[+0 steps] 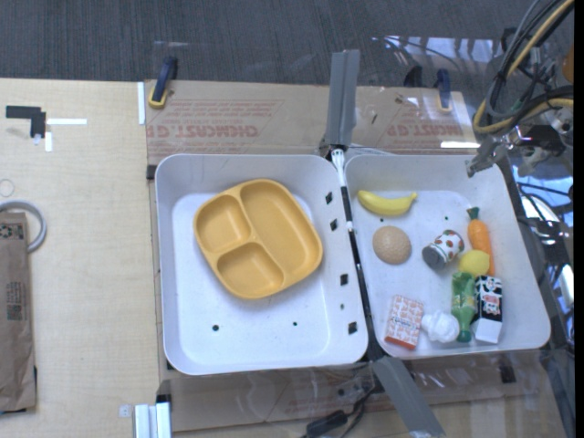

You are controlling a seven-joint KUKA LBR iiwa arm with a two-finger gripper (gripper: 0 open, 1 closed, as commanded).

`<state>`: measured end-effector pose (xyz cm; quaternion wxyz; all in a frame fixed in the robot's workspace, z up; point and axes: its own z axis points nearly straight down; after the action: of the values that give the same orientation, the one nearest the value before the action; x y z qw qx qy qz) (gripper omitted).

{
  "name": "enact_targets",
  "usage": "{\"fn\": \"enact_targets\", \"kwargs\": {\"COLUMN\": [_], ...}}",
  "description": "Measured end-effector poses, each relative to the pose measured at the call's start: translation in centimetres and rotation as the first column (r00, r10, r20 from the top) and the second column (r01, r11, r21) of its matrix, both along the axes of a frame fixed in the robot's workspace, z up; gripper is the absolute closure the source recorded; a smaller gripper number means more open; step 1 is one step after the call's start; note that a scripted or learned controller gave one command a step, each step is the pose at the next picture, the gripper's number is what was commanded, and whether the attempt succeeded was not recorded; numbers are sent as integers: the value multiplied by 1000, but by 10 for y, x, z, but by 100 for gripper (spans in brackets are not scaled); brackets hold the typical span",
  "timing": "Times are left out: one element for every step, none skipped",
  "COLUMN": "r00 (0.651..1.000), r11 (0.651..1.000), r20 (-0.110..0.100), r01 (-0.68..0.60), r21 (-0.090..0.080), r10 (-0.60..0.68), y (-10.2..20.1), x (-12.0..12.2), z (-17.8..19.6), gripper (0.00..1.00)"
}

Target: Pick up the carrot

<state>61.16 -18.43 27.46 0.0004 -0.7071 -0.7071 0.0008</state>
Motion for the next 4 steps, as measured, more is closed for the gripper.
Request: {"fn": "enact_targets", "kwargs": {"r00": [981,968,995,992], "r11": [981,968,995,992], "r20": [-1,-1,0,0], "r01": [195,250,96,-128], "r21": [-1,0,-1,-1], "r10": [-195,-250,-96,128], "y": [-18,8,90,85], "x": [-19,-39,6,-11], "z": [-104,-91,-142,-131], "gripper": [0,0,0,0]}}
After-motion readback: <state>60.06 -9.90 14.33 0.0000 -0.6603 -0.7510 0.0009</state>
